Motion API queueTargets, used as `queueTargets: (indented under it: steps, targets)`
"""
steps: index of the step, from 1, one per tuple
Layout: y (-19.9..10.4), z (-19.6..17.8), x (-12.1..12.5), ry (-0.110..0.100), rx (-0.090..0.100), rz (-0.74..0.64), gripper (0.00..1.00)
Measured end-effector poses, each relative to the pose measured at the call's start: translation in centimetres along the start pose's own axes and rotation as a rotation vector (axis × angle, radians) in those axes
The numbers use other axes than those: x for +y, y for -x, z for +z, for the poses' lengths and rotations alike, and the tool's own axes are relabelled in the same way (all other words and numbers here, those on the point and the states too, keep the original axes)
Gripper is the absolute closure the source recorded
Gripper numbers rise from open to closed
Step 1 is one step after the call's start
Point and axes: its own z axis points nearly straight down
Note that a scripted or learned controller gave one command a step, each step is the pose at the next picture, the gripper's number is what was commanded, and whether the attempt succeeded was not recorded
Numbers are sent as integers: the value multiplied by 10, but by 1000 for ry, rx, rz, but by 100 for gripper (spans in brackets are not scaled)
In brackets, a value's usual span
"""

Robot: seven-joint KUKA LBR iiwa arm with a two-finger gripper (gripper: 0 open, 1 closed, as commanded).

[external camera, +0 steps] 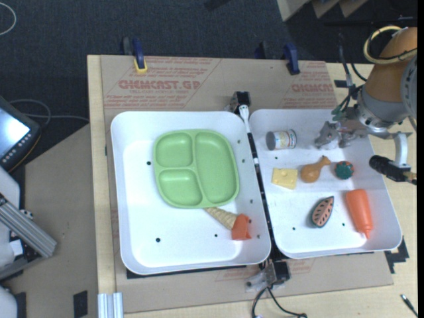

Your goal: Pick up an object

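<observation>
I log the end effector (334,132) just right of the small jar (281,139); its grip state I cannot tell.

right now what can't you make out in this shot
- Gripper, camera view: too small and blurred to tell open or shut.
- Arm: cut off by the right edge.
- Small can: label too small to read.
- Green-and-orange ball: too small to identify.

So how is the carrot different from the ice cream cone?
The carrot lies in the right bin; the cone lies in the left bin, touching the green plate. The carrot is orange all over and thick; the cone is tan and thin with an orange-red scoop. Both are toy foods lying flat, tapering to a point.
</observation>
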Motion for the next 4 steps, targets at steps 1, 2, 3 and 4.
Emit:
queueTargets:
  steps: [1,2,3,4]
  targets:
    - [4,-45,-4,3,-1,3,100]
    - [13,-104,-5,6,-2,2,100]
    - [13,-126,-4,4,-1,1,100]
    - [-39,-136,-17,-3,4,-2,100]
